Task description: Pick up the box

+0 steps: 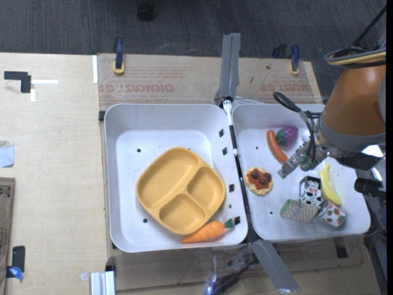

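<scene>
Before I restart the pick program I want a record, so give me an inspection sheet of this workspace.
Surface: two white bins side by side, left bin, right bin, on a cardboard-covered bench.
Job's things: cow-print box in the right bin, next to a banana.
Clutter: sausage, purple fruit, small pizza, green packet; yellow divided plate and carrot in the left bin.
Hand: hand just above the box; finger state unclear.
Cables: black cable at the arm.
Surroundings: blue clamps, dark floor.

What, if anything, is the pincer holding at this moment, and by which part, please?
Nothing is visibly held: the pincer hovers over the right bin, apart from the box, with nothing seen between its fingers.
</scene>
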